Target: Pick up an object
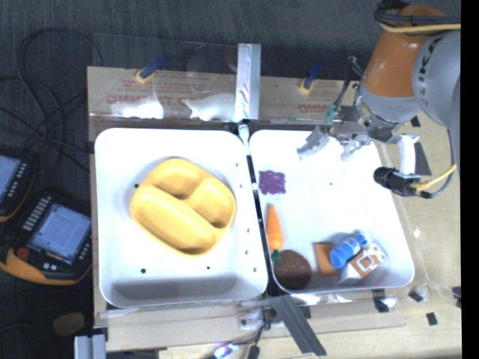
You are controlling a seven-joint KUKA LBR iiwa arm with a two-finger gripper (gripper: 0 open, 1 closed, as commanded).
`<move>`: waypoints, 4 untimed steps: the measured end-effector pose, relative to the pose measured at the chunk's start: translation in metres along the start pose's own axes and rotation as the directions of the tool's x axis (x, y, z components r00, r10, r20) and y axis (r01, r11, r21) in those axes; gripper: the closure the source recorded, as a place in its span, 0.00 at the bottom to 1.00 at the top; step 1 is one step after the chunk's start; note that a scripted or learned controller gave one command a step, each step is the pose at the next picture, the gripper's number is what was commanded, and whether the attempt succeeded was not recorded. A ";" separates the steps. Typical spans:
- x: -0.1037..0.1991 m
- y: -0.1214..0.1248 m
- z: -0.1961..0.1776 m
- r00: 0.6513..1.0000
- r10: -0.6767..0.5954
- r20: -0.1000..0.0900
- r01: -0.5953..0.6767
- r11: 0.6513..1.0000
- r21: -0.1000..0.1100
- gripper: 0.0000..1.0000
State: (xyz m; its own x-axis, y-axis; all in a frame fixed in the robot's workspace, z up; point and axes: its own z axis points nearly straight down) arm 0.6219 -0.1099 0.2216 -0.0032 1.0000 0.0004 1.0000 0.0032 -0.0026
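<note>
My gripper [331, 147] hangs open over the far part of the right bin [389, 200], with nothing between its fingers. The right bin holds a purple piece [272, 182] near its left wall, an orange carrot [275, 226] below that, and a brown round object [292, 268] at the front left corner. A small orange block [324, 258], a blue bottle-like toy [346, 250] and an orange-and-white box [368, 260] lie together at the front right. A large yellow object [182, 204] fills the middle of the left bin [120, 268].
A metal divider post [248, 81] stands behind the seam between the bins. Blue clamps [152, 67] hold plastic sheeting at the back edge. A pendant with a screen [52, 234] and cables lie on the floor to the left.
</note>
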 end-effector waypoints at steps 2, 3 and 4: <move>0.003 -0.127 0.132 0.998 -0.067 0.006 0.067 0.998 -0.016 0.00; -0.036 -0.110 0.057 0.892 -0.453 0.000 0.453 0.892 -0.001 0.00; -0.001 -0.135 0.124 0.846 -0.533 0.006 0.533 0.846 -0.007 0.00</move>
State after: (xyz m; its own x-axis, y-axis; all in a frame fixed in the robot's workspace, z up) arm 0.4863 -0.1114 0.0982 -0.5357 0.8444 -0.0044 0.8444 0.5357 0.0052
